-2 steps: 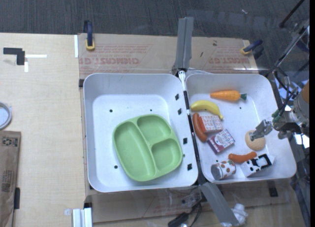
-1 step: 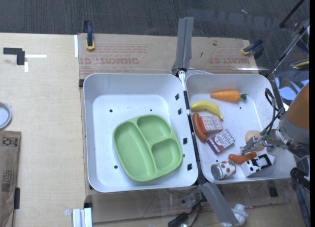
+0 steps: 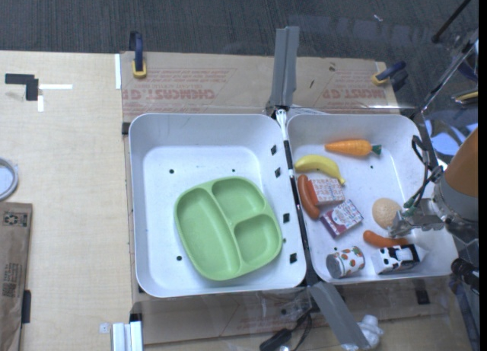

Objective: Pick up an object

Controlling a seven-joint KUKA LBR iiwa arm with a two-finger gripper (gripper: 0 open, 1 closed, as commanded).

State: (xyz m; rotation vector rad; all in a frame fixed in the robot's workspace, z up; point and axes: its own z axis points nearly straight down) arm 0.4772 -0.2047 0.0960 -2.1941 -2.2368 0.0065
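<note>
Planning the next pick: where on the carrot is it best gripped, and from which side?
Probably mid-body, from straight above. The carrot lies flat and lengthwise across the right bin, apart from the banana below it. Set the tool's fingers across its narrow width, off the green top, where the orange body is thickest.

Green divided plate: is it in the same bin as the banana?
No. The green plate lies in the left bin; the banana is in the right bin.

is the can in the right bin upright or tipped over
Tipped. The can lies on its side near the right bin's front edge, its round end facing left.
</note>
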